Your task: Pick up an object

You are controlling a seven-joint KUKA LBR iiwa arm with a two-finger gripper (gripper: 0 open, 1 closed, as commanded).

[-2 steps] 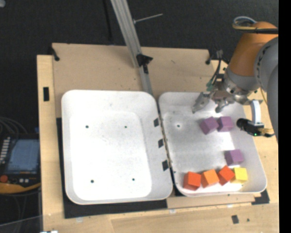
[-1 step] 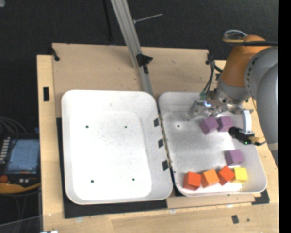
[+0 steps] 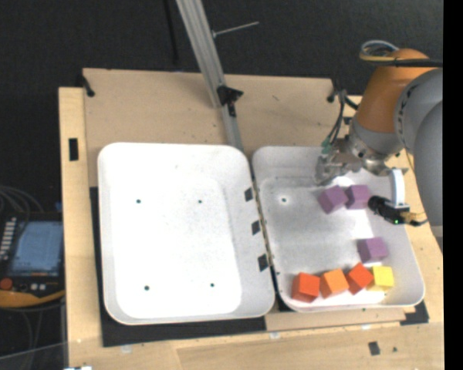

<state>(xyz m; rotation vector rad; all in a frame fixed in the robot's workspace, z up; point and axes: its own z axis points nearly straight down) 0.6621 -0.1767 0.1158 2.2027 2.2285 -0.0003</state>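
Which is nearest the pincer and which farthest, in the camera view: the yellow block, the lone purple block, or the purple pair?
From the pincer:
1. Purple pair, just below it, upper part of the right bin.
2. Lone purple block, lower right.
3. Yellow block, right end of the bottom row.

Left white bin (image 3: 177, 230) on wooden bench (image 3: 139, 106) — handheld pendant (image 3: 27, 257) far left.

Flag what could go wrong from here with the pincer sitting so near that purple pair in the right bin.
1. The two purple blocks sit touching, just below the pincer; a descent may wedge or nudge both instead of seizing one.
2. The pincer hangs near the right bin's back wall, so a block pushed that way could get pinned against it.
3. The orange blocks and yellow block are packed in a row, offering little finger room.
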